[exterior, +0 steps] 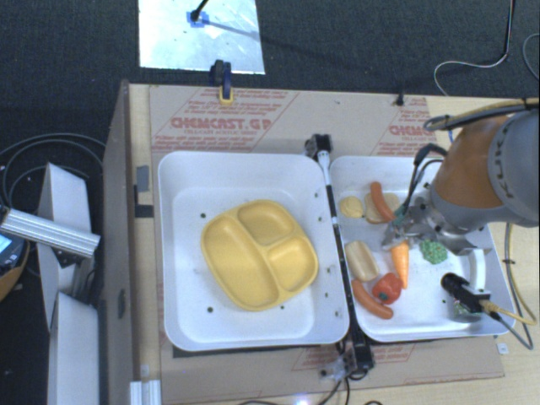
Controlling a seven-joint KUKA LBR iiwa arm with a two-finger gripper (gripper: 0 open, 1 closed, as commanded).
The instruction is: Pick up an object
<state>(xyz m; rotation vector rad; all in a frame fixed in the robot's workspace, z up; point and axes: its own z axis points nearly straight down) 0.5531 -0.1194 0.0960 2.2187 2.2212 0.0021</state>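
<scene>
The right bin (422, 323) holds several toy foods. An orange carrot (401, 264) lies upright in the view near the middle, and my gripper (396, 233) hovers just over its upper end. A green broccoli piece (434, 252) sits right beside the gripper, partly under the wrist. A red sausage (381, 201) and a pale round slice (351, 207) lie at the bin's far left. A bread roll (363, 261), a red tomato (387, 288) and another sausage (372, 301) lie near the front left.
The left bin (181, 226) holds a yellow divided plate (259, 253). A black divider rail (336, 226) runs between the two bins. Cardboard (253, 121) lines the bench behind them, and the arm covers the right bin's far right side.
</scene>
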